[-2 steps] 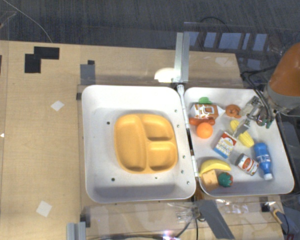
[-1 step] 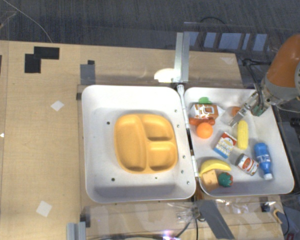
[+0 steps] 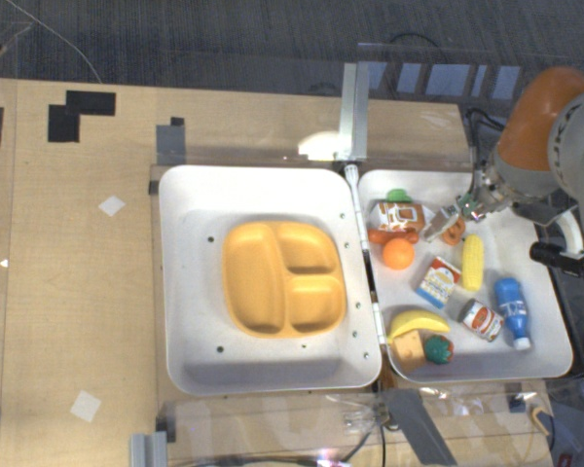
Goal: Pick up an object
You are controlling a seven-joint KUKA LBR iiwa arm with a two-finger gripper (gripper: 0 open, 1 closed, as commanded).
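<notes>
Nearest the camera, at the six o'clock edge of the right bin [image 3: 561, 363], a banana [image 3: 418, 321] lies with a small round fruit, red and green [image 3: 437, 350], touching it. Just beyond, toward three o'clock, a blue bottle [image 3: 511, 309] lies on its side, its long axis running from twelve to six o'clock, beside a small can [image 3: 480, 320]. A red and white carton [image 3: 438, 282] sits near the bin's middle; its printing is too small to read.

Farther back, a yellow corn cob [image 3: 473, 262] lies with its long axis running twelve to six o'clock. An orange ball [image 3: 398, 253] rests at the nine o'clock side, just below a red and white toy package [image 3: 397, 218] with a green piece [image 3: 399, 197] behind it. No label on any of them can be read.

The left bin [image 3: 190, 358] holds a yellow divided tray [image 3: 282, 278].

Farthest back in the right bin, the gripper [image 3: 457, 218] hangs low over the bin's twelve o'clock part, on the grey arm [image 3: 565, 139] with its orange band. Whether the fingers are open or closed cannot be told. An orange-brown thing sits right at the tip, but whether it is held is unclear.

The closest candidates appear to be the corn cob, just toward five o'clock from the gripper, and the toy package, toward nine o'clock.
</notes>
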